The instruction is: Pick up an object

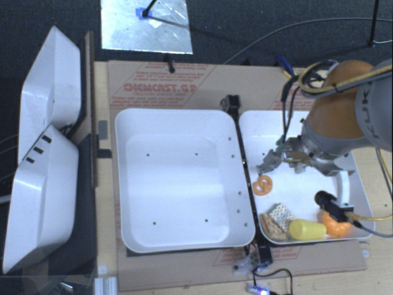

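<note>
Two shallow white plastic bins are sitting side by side; the left bin [178,177] is showing bare floor. Lying in the right bin [258,125] are a small orange pretzel-shaped ring [262,185], a patterned flat packet [277,219], a yellow oblong plastic piece [307,229] and an orange rounded object [336,225], partly covered by a black fitting. Hovering just above the ring, the two-finger metal gripper [270,161] is gripping nothing visible; its opening cannot be judged.
</note>
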Motion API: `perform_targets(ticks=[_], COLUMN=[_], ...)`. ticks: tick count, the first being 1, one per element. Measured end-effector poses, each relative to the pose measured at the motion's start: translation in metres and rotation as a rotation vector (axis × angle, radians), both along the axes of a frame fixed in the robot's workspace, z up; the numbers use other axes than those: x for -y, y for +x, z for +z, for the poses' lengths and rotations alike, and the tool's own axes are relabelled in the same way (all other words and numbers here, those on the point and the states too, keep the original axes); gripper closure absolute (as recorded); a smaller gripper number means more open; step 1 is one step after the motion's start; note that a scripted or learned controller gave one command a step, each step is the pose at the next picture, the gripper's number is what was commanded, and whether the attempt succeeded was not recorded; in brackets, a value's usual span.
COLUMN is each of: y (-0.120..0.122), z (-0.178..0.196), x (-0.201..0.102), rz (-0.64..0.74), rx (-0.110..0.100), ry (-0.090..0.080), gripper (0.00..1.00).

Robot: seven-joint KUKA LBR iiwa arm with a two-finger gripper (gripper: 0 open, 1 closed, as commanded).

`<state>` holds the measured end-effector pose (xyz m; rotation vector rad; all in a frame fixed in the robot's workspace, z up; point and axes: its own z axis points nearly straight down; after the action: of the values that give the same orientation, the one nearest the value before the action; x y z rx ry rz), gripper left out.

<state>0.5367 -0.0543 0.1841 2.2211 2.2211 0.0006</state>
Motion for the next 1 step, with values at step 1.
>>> perform_targets(ticks=[1], y=[-0.0131], z=[-0.0874], x=[0.0299], rz=[-0.003], rx=[-0.006], ry=[0.000], gripper=[0.00])
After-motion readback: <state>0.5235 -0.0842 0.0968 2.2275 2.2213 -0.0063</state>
